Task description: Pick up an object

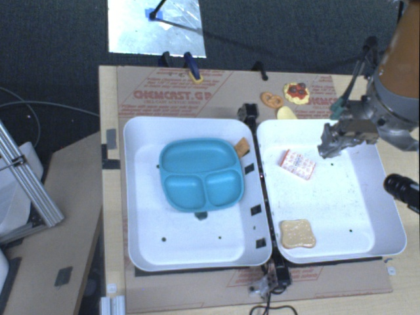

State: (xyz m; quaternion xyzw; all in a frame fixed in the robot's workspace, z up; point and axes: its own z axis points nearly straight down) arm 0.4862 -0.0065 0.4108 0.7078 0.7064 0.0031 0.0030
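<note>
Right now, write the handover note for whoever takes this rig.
Gripper: over the right bin, near its far edge, nothing seen between its fingers; open or shut cannot be told.
Right bin: red-and-white packet just left of the gripper; toast slice at the near left corner.
Left bin: blue divided plate, a small orange piece at its far right.
Done: nothing picked up.
Left: grasp and lift one object; the packet looks closest.

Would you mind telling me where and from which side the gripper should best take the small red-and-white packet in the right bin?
Probably from above, across its short sides: the small red-and-white packet lies flat and slightly tilted on the right bin's floor, apart from walls and the toast-shaped piece. The gripper is close by.
</note>
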